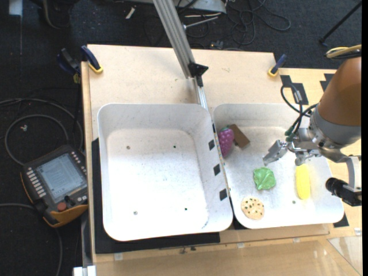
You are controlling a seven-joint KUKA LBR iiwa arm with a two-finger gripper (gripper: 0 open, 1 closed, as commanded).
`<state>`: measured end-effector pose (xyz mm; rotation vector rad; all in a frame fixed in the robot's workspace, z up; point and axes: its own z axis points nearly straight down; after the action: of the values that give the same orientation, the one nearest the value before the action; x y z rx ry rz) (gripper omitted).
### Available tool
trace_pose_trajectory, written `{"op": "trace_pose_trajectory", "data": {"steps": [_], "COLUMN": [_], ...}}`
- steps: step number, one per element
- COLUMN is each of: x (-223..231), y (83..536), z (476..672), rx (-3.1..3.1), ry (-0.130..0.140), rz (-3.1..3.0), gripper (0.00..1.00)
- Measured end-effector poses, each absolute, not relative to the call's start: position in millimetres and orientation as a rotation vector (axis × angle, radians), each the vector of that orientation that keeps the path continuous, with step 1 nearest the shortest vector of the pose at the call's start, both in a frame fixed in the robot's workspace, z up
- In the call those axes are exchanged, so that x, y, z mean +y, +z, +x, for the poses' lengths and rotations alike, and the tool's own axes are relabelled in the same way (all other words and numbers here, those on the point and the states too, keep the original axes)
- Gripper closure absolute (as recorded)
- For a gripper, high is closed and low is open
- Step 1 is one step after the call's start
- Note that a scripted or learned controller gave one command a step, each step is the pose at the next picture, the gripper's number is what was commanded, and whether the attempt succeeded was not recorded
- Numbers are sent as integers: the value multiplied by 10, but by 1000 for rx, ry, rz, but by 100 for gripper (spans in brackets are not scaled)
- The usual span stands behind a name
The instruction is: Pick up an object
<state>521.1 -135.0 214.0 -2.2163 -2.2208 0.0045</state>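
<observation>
Right bin (322,214), with the gripper (280,150) poised above the floor near a green leafy toy (264,178); its fingers appear parted with nothing between them, though the slant makes this uncertain. The toy lies between a cookie (252,207) and a yellow corn-like piece (302,183), probably light, stiff plastic, best pinched across its narrower width.

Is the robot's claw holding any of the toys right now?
No. The gripper hangs above the right bin with nothing between its fingers; the green toy lies just below it.
</observation>
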Motion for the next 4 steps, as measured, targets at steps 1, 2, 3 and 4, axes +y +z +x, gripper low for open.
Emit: {"op": "trace_pose_trajectory", "data": {"steps": [1, 2, 3, 4], "x": [-1351, -1308, -1371, -1366], "y": [2163, 1718, 1102, 952], "z": [5220, 5181, 5150, 5154], "rx": [-2221, -2218, -2215, -2220], "ry": [0, 5, 6, 0], "rz": [-2221, -2219, -2220, -2222], "gripper": [0, 0, 0, 0]}}
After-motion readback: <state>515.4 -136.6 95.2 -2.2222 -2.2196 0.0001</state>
